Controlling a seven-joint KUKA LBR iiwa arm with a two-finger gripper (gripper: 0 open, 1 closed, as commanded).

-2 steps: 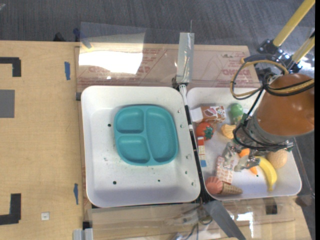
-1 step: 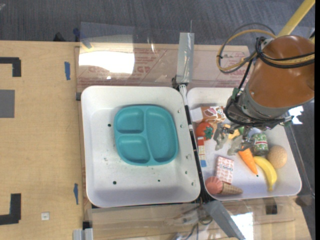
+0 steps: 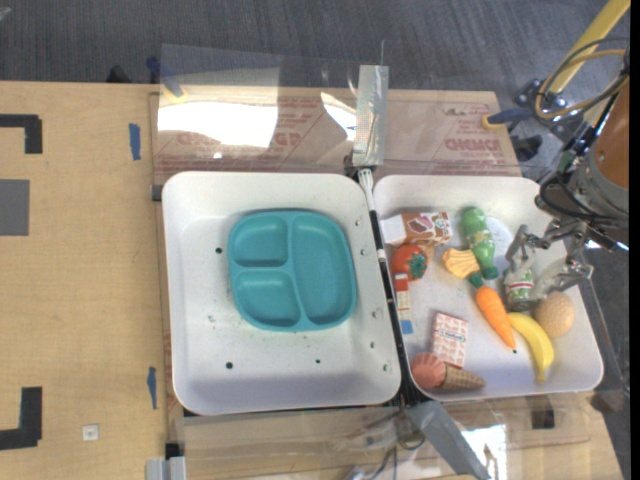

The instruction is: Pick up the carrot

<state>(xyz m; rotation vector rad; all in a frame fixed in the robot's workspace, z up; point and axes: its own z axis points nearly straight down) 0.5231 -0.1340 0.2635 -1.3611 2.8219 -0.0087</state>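
Ice-cream cone (image 3: 445, 372) foremost; carrot (image 3: 493, 313) lies just left of the hand (image 3: 545, 258).

Counter (image 3: 70, 268), tan cardboard top: carrying 2 white bins side by side, left bin (image 3: 190, 368) & right bin (image 3: 580, 368), edges touching.

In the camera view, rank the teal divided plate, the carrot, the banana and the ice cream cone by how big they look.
1. teal divided plate, by far the largest.
2. carrot and banana: they look alike in length, so I won't rank them.
3. ice cream cone, a little shorter.
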